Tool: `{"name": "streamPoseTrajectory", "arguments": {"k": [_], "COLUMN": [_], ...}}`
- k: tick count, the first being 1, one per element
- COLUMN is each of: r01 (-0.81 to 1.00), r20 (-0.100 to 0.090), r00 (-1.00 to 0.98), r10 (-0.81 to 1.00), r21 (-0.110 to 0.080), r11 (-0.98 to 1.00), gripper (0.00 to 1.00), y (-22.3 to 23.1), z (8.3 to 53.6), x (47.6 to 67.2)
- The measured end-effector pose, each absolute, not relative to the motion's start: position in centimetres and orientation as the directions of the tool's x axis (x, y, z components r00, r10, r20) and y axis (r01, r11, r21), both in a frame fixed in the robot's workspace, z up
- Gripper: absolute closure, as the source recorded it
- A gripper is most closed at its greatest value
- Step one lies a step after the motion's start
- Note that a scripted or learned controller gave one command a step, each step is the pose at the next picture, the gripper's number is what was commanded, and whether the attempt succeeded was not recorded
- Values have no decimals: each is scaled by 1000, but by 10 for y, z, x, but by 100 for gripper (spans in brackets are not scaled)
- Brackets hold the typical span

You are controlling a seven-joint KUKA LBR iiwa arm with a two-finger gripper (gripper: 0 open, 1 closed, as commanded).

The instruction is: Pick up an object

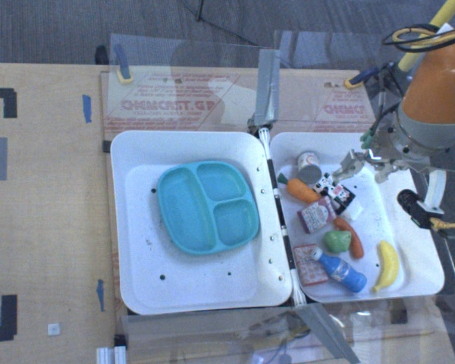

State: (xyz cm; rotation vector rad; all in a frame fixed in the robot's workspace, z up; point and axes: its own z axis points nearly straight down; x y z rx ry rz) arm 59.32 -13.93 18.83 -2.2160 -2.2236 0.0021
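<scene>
The right bin point(432, 279) holds several small items: a small can point(307, 159), a grey cylinder point(312, 174), an orange carrot point(301, 190), a black-and-white piece point(338, 195), a reddish box point(315, 217), a green lump point(337, 241), a red sausage shape point(351, 236), a yellow banana point(387, 265), a blue bottle point(341, 271) and a pink packet point(309, 265). My gripper point(366, 167) hangs over the bin's far right part, just right of the can and above the black-and-white piece. Its fingers are spread open with nothing between them.
The left bin point(136, 279) holds a blue compartment plate point(208, 205). A metal divider post point(267, 89) rises behind the seam between the bins. The grey and orange arm point(432, 97) and its cables cover the right bin's far right corner.
</scene>
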Motion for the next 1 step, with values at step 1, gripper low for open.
{"name": "streamPoseTrajectory", "arguments": {"k": [1], "r01": [998], "r20": [-1], "r00": [-65], "r10": [998], "r21": [2], "r11": [65], "gripper": [0], "y": [-117], "z": [99], "x": [613]}}
